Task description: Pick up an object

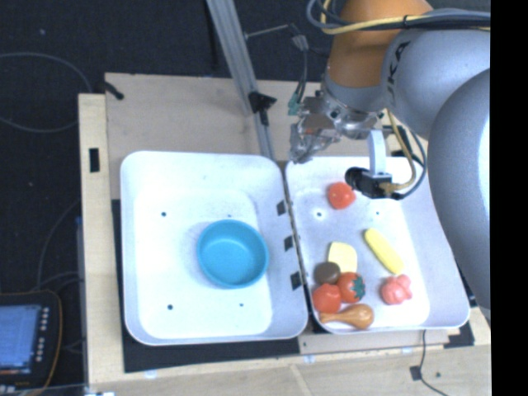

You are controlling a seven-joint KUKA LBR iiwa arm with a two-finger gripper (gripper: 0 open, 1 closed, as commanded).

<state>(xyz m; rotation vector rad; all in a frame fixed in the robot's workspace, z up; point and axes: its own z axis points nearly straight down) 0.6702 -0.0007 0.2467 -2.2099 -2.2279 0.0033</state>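
Observation:
The right bin (412, 221) holds several toy foods. A small red tomato (340, 195) lies near its far side. Toward the near edge sit a yellow banana (383, 250), a pale yellow wedge (343, 256), a brown piece (327, 272), a red strawberry-like piece (347, 288), a pink piece (396, 289) and an orange drumstick (350, 315). My gripper (307, 147) hangs above the far left corner of the right bin, up and left of the tomato. Nothing shows between its fingers.
The left bin (157, 188) holds a blue bowl (233, 253) near its right side. A grey metal pole (235, 56) slants up behind the bins. The large grey arm (445, 97) covers the far right.

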